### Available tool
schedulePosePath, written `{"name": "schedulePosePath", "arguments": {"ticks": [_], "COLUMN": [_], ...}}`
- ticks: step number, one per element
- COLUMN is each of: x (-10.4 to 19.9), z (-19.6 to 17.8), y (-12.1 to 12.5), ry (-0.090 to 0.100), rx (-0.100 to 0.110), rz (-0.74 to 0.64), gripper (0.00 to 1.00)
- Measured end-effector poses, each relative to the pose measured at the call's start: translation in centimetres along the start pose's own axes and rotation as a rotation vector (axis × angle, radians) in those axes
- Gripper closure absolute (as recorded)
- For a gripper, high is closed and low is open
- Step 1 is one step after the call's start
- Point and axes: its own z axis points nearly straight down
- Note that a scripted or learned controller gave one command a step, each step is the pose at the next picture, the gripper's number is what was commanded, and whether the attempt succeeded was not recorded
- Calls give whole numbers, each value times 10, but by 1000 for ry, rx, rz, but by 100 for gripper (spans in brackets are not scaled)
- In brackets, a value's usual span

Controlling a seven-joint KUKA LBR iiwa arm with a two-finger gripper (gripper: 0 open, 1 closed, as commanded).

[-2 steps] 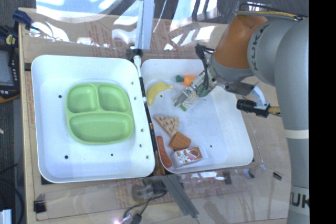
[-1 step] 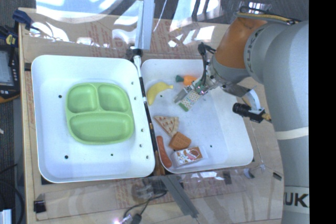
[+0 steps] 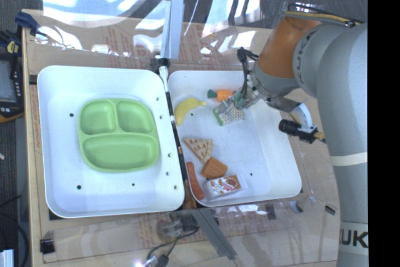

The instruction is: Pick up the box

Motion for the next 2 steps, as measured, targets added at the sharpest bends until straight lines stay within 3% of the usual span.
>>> {"name": "schedulePosePath", "arguments": {"ticks": [1,2], "x": [11,11], "z": [-16,-16], "y": [-27,-27], "ry": [10,10], "rx": [8,8], "rz": [-494,-493], "gripper": [100,0]}}
